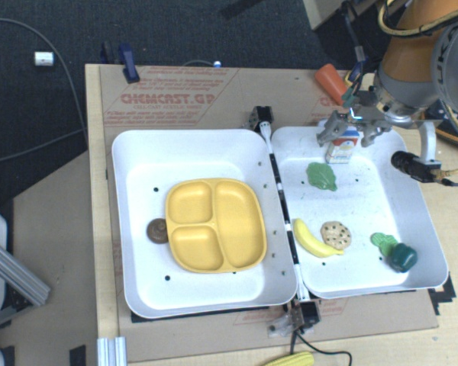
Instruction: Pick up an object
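Hovering at the right white bin's [431, 235] far end, the pincer [343, 130] sits over a small white carton [340, 150]; I cannot tell whether it grips the carton.

A yellow divided plate [214, 225] sits mid-left bin [130, 204]. A brown disc [157, 230] touches it at 9 o'clock.

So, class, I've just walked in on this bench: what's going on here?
A robot arm reaches in from the right, its gripper down over a small white carton at the far end of the right bin. A banana, a cookie and green toy foods also lie in that bin. The left bin holds a yellow divided plate.
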`<state>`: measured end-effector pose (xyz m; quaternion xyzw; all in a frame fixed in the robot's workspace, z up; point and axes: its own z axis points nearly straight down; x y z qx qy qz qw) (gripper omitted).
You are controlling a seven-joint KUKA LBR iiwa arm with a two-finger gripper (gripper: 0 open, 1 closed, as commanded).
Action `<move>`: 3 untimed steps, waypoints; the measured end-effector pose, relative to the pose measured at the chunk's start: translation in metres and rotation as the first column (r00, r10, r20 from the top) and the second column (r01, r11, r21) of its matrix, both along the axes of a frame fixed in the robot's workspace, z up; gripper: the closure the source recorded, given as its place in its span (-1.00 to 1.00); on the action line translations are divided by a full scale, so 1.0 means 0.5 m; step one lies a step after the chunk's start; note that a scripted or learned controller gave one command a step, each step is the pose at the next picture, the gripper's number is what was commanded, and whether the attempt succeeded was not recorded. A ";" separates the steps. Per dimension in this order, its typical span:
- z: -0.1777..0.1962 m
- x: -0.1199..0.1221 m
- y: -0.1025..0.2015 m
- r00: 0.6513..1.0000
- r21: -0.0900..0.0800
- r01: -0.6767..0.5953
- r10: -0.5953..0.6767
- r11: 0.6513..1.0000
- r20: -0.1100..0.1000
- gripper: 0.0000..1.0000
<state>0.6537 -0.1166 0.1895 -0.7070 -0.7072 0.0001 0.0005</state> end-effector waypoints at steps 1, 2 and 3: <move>-0.209 -0.002 0.034 1.000 0.000 -0.001 0.001 1.000 0.001 -1.00; -0.209 0.010 0.025 1.000 -0.001 -0.001 0.001 1.000 0.003 -1.00; -0.209 -0.004 0.008 1.000 -0.001 0.001 -0.001 1.000 0.000 -1.00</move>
